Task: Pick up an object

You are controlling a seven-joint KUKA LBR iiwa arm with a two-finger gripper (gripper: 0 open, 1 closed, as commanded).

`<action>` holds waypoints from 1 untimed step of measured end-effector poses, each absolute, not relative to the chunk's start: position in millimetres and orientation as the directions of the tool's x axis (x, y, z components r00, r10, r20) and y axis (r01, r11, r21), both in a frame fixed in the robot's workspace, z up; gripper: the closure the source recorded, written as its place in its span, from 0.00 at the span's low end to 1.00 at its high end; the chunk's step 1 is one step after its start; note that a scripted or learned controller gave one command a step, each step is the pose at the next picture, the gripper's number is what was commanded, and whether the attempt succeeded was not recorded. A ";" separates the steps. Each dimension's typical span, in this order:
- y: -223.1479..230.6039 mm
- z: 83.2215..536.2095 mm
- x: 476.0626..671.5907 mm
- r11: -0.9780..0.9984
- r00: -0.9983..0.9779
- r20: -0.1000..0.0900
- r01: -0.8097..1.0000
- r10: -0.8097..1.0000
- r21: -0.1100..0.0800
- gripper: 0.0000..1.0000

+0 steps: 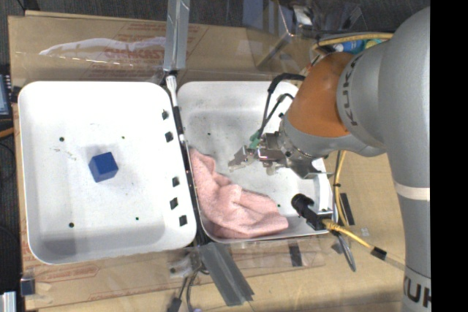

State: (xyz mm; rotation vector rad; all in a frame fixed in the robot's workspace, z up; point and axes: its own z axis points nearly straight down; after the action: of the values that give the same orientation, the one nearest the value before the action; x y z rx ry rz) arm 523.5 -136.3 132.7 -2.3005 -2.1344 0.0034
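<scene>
The grey arm [395,84] is seen reaching over the right bin [219,109], where its gripper [248,156], whose grip cannot be told, is poised just above the pink cloth [234,202], stretched diagonally along the lower-left side, while a blue cube [103,166] is contained in the left bin [73,113].

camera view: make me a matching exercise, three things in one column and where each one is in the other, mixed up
Things:
1. blue cube
2. pink cloth
3. tool

Places:
a. over the right-hand bin, beside the cloth's upper edge
b. on the floor of the left-hand bin
c. lying crumpled along the right-hand bin's near side

Pairs: 1-b, 2-c, 3-a
</scene>
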 end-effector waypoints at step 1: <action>-161.6 91.2 500.4 -0.030 0.030 0.001 1.000 1.000 -0.003 0.00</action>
State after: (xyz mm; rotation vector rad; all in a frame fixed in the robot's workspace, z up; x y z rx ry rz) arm 500.4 -161.6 91.2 -2.2528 -2.1856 0.0021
